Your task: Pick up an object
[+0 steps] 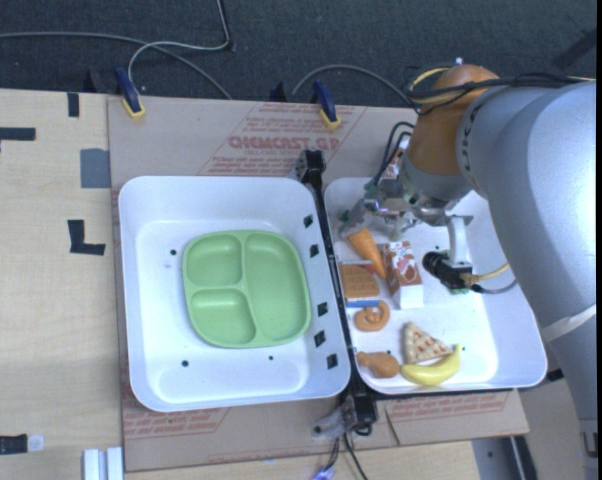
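Banana (430, 371) sits at the near edge of the right bin (511, 343), touching the pizza slice (424, 344); nugget-like piece (380, 364) just beside it on the left. Further back along the left wall: pretzel (371, 317), waffle/cracker square (359, 281), carrot (366, 250), plus a small red-and-white item (405, 268) next to the carrot.

Everything is bunched against the divider, so targets are close together, several touching. Any descent risks nudging a neighbour or clipping the bin wall.

End effector (393, 208) hangs over the far part of the right bin, just behind the carrot. Can't tell if it's open or closed: wrist and cabling block the view. Nothing visibly held, so I'd judge the pick not made yet. Carrot looks the likeliest target given proximity, but that's a guess.

Left bin (146, 298) holds only a green divided plate (247, 288), well apart from the action. Blue clamps (328, 108) pin the cardboard on the tabletop (41, 268) at the back.
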Available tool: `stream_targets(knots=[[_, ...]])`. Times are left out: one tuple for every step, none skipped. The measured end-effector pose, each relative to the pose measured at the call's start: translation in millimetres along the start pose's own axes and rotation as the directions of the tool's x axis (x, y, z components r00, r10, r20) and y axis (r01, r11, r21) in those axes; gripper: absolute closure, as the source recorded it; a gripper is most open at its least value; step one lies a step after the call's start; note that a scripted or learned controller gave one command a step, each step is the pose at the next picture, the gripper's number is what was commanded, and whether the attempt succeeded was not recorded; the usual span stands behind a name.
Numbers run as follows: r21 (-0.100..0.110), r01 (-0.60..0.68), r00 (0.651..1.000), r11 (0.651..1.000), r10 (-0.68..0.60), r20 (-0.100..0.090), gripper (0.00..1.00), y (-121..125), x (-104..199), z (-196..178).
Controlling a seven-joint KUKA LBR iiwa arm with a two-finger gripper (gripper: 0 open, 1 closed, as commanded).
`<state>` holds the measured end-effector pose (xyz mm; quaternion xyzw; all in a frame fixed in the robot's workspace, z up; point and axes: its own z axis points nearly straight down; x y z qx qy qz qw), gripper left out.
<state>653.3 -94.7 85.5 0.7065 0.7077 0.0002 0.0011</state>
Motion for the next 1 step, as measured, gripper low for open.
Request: stream_targets(knots=[[0.000,0.001,1.000,1.000,-0.001,-0.001,1.00,0.2,0.5,-10.1]])
